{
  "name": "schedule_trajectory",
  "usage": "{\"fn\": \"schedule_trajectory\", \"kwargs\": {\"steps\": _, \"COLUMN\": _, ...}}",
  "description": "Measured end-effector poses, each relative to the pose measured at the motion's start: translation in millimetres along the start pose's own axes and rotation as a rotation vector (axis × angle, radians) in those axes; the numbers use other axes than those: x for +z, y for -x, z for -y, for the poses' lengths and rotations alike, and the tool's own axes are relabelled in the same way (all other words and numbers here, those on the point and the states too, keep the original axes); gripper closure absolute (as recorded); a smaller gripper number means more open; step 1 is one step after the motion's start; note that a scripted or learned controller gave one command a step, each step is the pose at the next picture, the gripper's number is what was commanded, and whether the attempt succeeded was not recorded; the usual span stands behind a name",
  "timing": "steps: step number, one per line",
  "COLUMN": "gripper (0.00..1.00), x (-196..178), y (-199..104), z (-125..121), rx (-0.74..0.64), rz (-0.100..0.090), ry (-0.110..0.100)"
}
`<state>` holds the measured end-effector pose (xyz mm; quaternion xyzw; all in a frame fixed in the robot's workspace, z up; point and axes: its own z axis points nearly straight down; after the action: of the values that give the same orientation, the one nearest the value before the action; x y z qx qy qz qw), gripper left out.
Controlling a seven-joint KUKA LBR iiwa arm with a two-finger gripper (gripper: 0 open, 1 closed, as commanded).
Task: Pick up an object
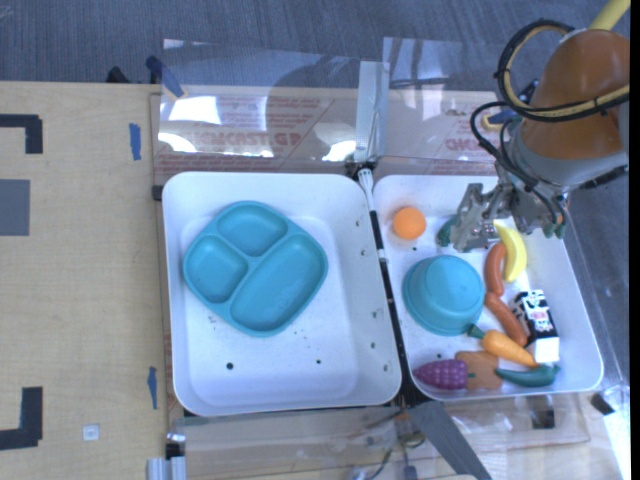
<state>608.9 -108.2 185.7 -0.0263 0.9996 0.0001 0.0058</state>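
So I'm mid-approach: the grey two-finger gripper (462,230) hovers low in the right white bin (583,320), can't tell its fingers' state, between the small orange ball (408,223) and yellow plastic banana (514,251); next I'd commit to one.

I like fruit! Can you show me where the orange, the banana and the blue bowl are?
orange (408,223): camera view, middle of the fruit.
banana (514,252): camera view, middle of its curve.
blue bowl (445,292): camera view, inside its hollow.
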Motion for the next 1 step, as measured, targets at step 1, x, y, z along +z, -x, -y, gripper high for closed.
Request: {"fn": "schedule_trajectory", "kwargs": {"steps": 1, "gripper": 1.00, "x": 50.5, "y": 1.5, "z": 25.0, "rx": -0.173, "rz": 0.014, "ry": -0.005}}
